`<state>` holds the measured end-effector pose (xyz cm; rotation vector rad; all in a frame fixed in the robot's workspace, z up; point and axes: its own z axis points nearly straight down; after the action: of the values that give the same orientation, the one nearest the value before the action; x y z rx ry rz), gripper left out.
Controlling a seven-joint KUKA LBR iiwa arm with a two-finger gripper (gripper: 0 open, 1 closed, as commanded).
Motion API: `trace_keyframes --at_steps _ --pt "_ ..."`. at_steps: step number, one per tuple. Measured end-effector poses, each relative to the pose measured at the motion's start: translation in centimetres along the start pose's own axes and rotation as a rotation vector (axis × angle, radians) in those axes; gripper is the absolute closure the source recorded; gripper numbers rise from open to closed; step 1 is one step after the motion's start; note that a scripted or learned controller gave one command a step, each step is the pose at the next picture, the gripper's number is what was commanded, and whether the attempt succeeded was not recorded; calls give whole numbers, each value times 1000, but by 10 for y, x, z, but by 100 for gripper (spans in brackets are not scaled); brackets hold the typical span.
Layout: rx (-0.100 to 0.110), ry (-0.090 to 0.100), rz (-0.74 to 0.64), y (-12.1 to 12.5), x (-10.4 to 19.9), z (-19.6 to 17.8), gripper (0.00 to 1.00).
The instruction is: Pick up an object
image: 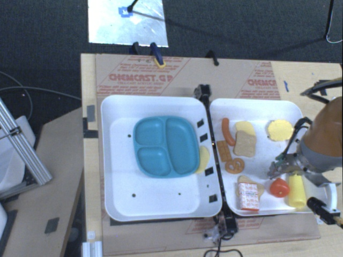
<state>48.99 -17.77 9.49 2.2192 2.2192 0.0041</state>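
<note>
The arm [328, 138], rising closest to the lens, enters from the right with its orange band bulking over the right bin's [257, 105] far-right side and its grey wrist angled down toward the bin floor. The gripper [278, 167] sits low at the wrist's left end, just above a small red tomato-like piece [278, 188]; whether it is open or closed cannot be told, and nothing is seen held in it. It may be touching the red piece or only hovering over it; the slant does not settle this.

Just right of the red piece, below the wrist, stands a yellow bottle-shaped item [297, 190]. Left of the gripper and slightly nearer lies a red-and-white carton [248, 195]. Further left is a brown pretzel [233, 166], with a ridged cracker [223, 150] beside it. Up and to the left of the gripper lie a tan bread slice [245, 144], a yellow block [245, 128] behind it, and a red sausage [228, 131]. A round yellow disc [280, 130] lies straight beyond the gripper.

Well to the left, past the divider, the left bin [120, 154] carries a blue sectioned plate [165, 146] with a yellow piece [203, 159] tucked at its right edge. Both bins rest on cardboard [144, 76] on the desk [88, 84].
</note>
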Motion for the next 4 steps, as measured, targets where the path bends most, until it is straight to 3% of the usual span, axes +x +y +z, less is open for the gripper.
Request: trace_keyframes --at_steps 2,3,4 --pt "-5 0 1 2 0 -21 100" --pt "-7 0 -10 -1 57 -140 100" --pt "4 4 -11 -2 131 -107 100"
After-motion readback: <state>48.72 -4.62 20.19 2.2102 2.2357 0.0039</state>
